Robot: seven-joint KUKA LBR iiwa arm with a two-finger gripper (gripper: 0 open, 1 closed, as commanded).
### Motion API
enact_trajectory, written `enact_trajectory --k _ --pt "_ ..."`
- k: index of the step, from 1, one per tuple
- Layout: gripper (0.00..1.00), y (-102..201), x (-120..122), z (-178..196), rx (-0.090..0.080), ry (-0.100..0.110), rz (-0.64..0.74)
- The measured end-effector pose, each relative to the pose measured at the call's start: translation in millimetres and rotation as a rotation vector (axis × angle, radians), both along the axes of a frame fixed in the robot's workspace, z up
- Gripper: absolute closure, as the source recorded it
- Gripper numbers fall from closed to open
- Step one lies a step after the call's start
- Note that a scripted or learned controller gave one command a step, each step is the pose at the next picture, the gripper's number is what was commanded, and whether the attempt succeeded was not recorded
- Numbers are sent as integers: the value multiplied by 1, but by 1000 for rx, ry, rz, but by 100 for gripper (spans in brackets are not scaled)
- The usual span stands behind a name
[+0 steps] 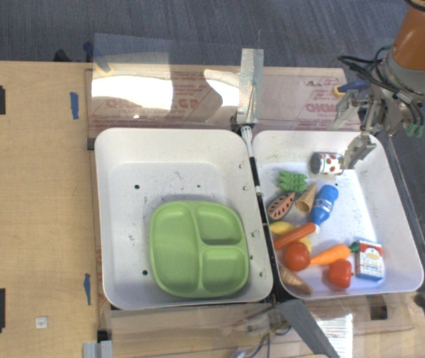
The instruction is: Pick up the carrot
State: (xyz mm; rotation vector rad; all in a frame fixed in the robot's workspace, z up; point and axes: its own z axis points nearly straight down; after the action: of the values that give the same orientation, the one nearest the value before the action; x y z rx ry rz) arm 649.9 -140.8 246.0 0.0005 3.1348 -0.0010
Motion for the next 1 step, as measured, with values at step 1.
enact_trajectory --k 1 --pt "0 42 -68 -64 2 7 146"
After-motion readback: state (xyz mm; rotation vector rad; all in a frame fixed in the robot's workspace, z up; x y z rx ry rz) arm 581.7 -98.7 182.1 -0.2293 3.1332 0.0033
